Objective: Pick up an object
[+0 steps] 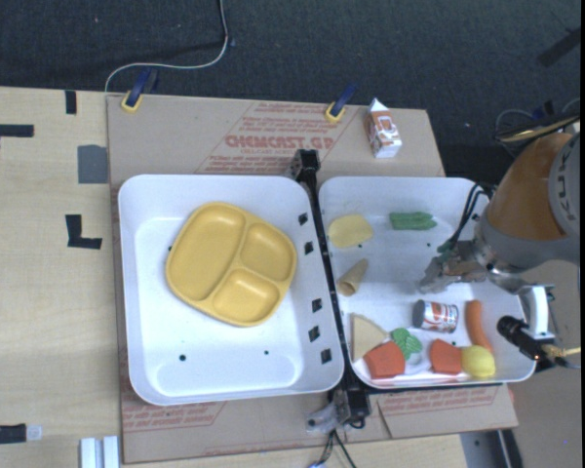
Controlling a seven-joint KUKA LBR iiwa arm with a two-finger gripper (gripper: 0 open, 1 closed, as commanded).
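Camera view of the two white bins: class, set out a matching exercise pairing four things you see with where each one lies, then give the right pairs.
Things:
1. yellow divided plate
2. small carton
3. carrot
4. green pea pod

Places:
A. on the cardboard, outside both bins, beyond the right bin's far edge
B. in the left bin
C. far part of the right bin
D. near part of the right bin, right of the small can

Pairs: 1-B, 2-A, 3-D, 4-C
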